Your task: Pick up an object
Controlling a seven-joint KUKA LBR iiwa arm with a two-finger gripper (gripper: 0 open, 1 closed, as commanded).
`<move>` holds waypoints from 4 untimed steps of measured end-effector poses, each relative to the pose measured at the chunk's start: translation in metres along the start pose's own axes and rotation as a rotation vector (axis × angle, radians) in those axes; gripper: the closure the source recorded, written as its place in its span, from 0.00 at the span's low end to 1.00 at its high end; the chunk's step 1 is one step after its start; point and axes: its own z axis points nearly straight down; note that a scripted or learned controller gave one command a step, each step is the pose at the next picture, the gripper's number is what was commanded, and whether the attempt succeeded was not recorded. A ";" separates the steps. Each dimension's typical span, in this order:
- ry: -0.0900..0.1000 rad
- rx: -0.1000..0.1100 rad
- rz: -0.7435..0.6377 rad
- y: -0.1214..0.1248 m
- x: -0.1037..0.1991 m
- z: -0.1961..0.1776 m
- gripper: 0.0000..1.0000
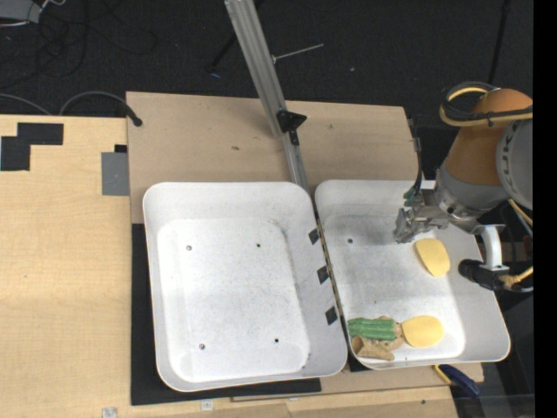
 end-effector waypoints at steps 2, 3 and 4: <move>-0.002 -0.007 0.005 -0.010 -0.007 -0.097 1.00; -0.002 -0.007 0.001 -0.009 -0.008 -0.149 1.00; 0.001 0.000 -0.003 -0.004 0.042 -0.133 1.00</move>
